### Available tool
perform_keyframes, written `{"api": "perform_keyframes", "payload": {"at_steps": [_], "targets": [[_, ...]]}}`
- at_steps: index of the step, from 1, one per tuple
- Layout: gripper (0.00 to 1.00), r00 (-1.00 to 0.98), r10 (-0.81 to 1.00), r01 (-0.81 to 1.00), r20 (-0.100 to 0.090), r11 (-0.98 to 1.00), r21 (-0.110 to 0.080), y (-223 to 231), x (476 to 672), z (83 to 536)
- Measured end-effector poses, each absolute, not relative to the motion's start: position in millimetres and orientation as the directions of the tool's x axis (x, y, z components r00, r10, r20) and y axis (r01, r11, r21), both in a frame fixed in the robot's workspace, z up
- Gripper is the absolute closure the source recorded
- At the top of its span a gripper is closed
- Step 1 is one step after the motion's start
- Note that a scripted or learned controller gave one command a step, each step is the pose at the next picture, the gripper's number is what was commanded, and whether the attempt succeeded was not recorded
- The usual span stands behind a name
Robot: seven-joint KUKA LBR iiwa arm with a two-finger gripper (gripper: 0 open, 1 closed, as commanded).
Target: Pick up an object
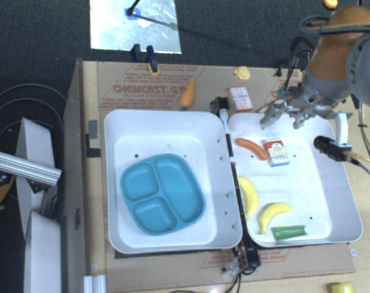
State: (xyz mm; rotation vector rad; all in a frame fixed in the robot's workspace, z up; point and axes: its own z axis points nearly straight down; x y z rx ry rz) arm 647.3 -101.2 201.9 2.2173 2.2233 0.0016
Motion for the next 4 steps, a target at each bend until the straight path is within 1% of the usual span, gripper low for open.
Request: {"api": "perform_keyframes", "payload": {"at_steps": [1, 2, 3, 4], "targets": [[0.0, -0.003, 1.0, 1.0, -0.004, 0.003, 0.013, -127.6, 650.1, 101.1], [0.0, -0.007, 1.0, 1.0, -0.007, 0.007, 0.016, -95.8, 660.9, 90.4], [0.0, -0.001, 1.0, 1.0, -0.006, 0.001, 0.019, -97.0, 570.7, 91.2], [0.0, -0.004, 1.0, 1.0, -0.005, 0.004, 0.014, -132.9, 641.6, 143.2]]}}
